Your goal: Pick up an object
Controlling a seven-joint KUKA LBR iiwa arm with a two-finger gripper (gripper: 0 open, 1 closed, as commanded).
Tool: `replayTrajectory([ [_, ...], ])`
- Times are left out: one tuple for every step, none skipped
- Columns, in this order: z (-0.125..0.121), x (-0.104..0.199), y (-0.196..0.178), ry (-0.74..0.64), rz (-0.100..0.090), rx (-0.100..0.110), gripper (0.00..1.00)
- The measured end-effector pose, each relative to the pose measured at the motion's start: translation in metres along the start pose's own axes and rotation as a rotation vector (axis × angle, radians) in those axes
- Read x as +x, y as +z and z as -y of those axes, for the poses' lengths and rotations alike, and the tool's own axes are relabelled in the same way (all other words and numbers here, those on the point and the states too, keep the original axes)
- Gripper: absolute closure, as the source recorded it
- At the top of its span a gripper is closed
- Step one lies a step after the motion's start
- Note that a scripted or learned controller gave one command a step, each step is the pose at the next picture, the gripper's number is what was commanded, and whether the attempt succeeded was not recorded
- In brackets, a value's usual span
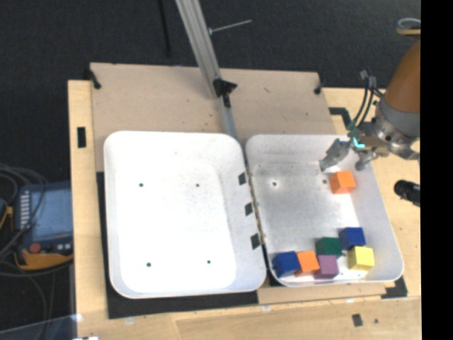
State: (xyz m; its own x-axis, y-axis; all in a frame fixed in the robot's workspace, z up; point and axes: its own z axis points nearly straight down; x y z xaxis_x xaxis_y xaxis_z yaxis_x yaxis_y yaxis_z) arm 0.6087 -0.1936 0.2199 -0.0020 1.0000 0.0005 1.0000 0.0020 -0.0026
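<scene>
My gripper (pixel 347 159) hangs over the far right part of the right bin (pixel 297 204), its two grey fingers spread open with nothing between them. An orange cube (pixel 342 182) lies on the bin floor just in front of the fingertips, apart from them. Along the near edge of the same bin sit a blue cube (pixel 286 263), a second orange cube (pixel 308 261), a purple cube (pixel 327 266), a green cube (pixel 328 246), another blue cube (pixel 352 236) and a yellow cube (pixel 361 258).
The left bin (pixel 170 211) stands beside the right one, sharing a hinged middle edge. A slanted metal post (pixel 202 41) rises behind the bins. A control pendant (pixel 42 222) with cables lies off the bench at far left.
</scene>
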Motion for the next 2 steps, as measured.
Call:
replayTrajectory([
  [-0.001, 0.000, -0.003, -0.002, 0.003, -0.004, 0.00],
  [-0.001, -0.001, 0.039, 0.002, 0.003, -0.001, 0.00],
])
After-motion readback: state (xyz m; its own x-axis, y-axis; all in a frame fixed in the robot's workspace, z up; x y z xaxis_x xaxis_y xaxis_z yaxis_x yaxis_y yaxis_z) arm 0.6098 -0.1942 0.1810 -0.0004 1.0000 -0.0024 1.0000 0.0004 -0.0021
